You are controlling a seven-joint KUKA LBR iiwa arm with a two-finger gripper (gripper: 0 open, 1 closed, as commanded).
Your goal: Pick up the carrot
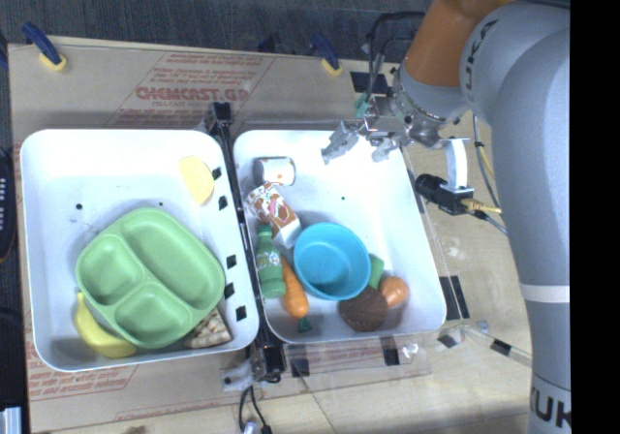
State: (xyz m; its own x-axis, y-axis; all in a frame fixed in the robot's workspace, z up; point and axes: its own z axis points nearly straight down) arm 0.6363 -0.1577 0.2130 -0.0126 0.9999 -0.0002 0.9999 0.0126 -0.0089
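The carrot is a short orange piece with a green tip. It lies near the front wall of the right bin, between a green bottle and a blue bowl. My gripper hangs over the back of the right bin, well behind the carrot and to its right. Its fingers stand open with nothing between them.
In the right bin also lie a white can, a snack packet, a brown round thing and an orange-red fruit. The left bin holds a green divided plate, a yellow piece and a cracker.
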